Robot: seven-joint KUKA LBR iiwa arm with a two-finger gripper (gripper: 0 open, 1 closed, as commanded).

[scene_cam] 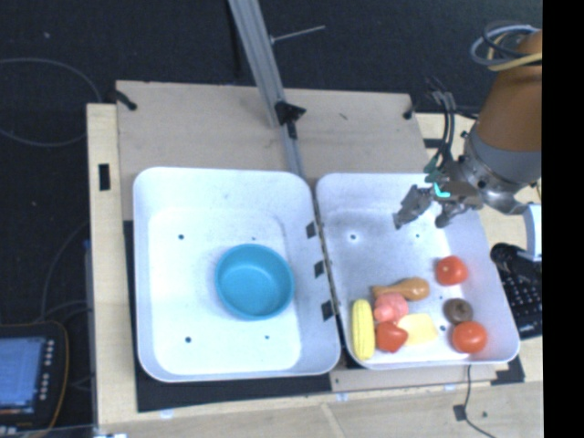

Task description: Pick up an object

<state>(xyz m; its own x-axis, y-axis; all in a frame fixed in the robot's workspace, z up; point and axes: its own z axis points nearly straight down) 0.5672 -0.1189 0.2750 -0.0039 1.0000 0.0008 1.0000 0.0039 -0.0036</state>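
Blue bowl point(255, 281) in left bin point(164, 199), toy foods point(401, 322) in right bin point(365, 199) — gripper point(427, 211) above, fingers spread, empty.

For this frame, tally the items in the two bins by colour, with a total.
Red: 3, a tomato, a second tomato, a red piece
Yellow: 2, the corn cob, a pale yellow block
Pink: 1
Tan: 1
Brown: 1, a doughnut
Blue: 1, the bowl
Total: 9
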